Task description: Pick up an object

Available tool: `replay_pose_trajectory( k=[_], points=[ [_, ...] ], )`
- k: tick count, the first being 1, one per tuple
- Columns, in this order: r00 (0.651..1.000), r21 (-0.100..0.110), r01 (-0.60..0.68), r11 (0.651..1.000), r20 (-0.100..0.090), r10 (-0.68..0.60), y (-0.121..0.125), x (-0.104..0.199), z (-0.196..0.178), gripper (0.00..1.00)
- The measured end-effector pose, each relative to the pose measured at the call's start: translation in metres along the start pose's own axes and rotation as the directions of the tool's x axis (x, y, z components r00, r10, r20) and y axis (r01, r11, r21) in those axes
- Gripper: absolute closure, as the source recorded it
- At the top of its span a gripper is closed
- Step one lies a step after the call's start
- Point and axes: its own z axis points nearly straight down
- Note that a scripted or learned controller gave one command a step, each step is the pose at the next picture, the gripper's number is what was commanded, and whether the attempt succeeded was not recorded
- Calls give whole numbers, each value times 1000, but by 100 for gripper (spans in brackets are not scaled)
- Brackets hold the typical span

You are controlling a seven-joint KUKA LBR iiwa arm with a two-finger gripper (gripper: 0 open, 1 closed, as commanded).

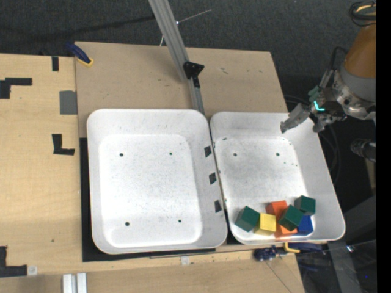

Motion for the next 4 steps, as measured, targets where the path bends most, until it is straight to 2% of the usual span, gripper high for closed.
replay_pose_trajectory(
  k=[1, 3, 4],
  points=[
    [1000, 7, -1, 1000, 0, 1, -4, 0, 64, 0],
    [1000, 7, -1, 1000, 0, 1, -4, -13, 181, 0],
    [1000, 1, 0, 1000, 0, 0, -2, -12, 167, 100]
  ],
)
